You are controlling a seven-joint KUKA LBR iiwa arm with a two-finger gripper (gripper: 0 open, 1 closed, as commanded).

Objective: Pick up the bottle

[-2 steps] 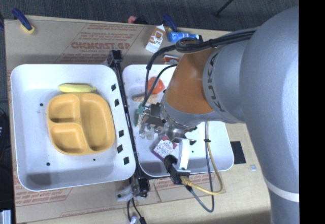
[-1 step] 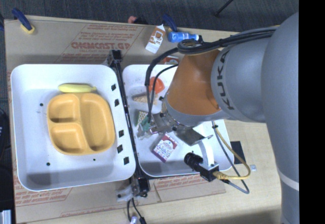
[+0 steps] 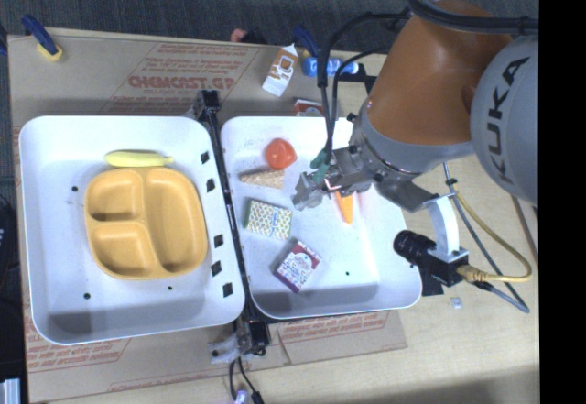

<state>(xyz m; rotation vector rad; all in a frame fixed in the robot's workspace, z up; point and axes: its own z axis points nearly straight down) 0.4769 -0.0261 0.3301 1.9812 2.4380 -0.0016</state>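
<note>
In the left bin [image 3: 37, 210], a yellow divided tray [image 3: 145, 221] sits with a banana [image 3: 138, 158] at its 12 o'clock. In the right bin [image 3: 385, 288] lie a bread slice [image 3: 263, 178], a tomato [image 3: 280, 153] and two small boxes [image 3: 269, 219]. The tool [image 3: 311, 188] hovers at the bin's 2 o'clock; how wide it stands cannot be told. What seems to be the bottle [image 3: 345, 208], slim and orange, lies just beside it at 4 o'clock.

The yellow divided tray [image 3: 146, 221] lies in the left bin [image 3: 55, 301]. A banana [image 3: 139, 158] sits just beyond the tray's far edge. To the tray's right, in the right bin [image 3: 366, 288], lie a red tomato [image 3: 280, 153], a bread slice [image 3: 263, 179], a patterned packet [image 3: 269, 219] and a purple packet [image 3: 297, 265]. A small carton [image 3: 280, 70] lies on the cardboard [image 3: 137, 63], well beyond the tray.
</note>
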